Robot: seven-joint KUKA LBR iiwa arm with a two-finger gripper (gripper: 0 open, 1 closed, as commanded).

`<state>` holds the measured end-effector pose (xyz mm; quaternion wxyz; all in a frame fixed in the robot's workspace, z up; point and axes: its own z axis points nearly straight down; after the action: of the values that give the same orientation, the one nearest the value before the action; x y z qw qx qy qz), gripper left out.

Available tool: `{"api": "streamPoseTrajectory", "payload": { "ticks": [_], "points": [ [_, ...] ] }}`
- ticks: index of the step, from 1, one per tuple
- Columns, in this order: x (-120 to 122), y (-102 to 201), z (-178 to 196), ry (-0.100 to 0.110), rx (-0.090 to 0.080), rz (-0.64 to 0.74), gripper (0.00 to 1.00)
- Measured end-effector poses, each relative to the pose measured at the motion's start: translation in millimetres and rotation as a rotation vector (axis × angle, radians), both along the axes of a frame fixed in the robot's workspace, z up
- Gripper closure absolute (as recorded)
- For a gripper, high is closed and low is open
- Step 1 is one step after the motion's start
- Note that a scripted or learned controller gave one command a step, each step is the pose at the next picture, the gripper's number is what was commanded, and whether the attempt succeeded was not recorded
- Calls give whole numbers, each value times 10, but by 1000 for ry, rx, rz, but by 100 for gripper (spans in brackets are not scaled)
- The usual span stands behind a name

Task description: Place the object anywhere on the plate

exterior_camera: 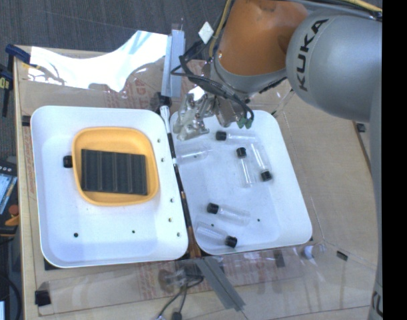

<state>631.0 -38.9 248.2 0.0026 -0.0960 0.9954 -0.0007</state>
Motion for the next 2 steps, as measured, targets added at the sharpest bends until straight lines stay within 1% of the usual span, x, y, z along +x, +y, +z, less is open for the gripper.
{"api": "streamPoseTrajectory", "payload": {
  "ticks": [1, 2],
  "points": [
    [106, 24, -124, 1, 0, 306, 100],
    [105, 19, -124, 1, 0, 305, 0]
  ]
}}
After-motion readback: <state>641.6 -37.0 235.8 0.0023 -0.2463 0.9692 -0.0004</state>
